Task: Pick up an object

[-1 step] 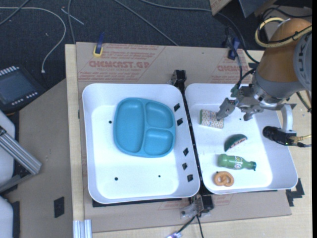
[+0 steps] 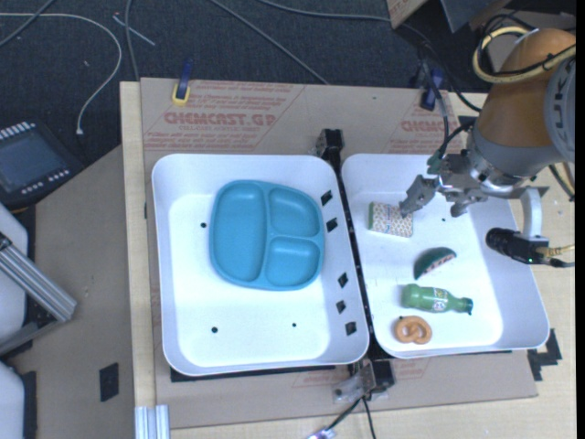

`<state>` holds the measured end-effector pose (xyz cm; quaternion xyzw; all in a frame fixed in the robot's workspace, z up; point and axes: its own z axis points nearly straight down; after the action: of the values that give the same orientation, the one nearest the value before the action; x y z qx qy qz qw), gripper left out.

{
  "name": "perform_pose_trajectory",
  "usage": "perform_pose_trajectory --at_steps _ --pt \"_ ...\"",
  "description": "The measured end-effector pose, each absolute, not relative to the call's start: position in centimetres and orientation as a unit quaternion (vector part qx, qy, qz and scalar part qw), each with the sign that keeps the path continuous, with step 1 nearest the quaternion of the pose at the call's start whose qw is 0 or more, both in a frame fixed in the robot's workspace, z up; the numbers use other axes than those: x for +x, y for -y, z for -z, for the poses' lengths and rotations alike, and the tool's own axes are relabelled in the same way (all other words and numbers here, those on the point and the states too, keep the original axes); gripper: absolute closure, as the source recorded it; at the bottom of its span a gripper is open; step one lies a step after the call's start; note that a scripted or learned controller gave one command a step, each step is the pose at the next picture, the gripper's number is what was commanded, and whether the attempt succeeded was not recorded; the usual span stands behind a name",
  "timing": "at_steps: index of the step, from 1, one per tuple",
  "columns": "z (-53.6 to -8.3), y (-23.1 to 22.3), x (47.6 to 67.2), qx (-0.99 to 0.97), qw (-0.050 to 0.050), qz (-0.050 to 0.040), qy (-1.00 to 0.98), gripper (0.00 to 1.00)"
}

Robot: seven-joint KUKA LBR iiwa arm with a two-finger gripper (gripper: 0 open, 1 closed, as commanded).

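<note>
My gripper (image 2: 437, 196) hangs over the right bin (image 2: 512, 323), near its far edge. I think its fingers are spread apart, holding nothing. The patterned sponge (image 2: 391, 219) lies just beside them, by the middle wall. The nearby bin floor is open.

Grey arm (image 2: 526, 108) reaching in from right, wrist angled down-left, gripper (image 2: 437, 197) fingers spread
</note>
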<state>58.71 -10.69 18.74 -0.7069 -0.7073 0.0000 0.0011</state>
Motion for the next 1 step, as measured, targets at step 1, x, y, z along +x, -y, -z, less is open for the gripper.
perform_pose_trajectory --at_steps 1 --pt "-13.79 11.57 58.96 -0.707 0.003 -0.0018 0.707 0.00"
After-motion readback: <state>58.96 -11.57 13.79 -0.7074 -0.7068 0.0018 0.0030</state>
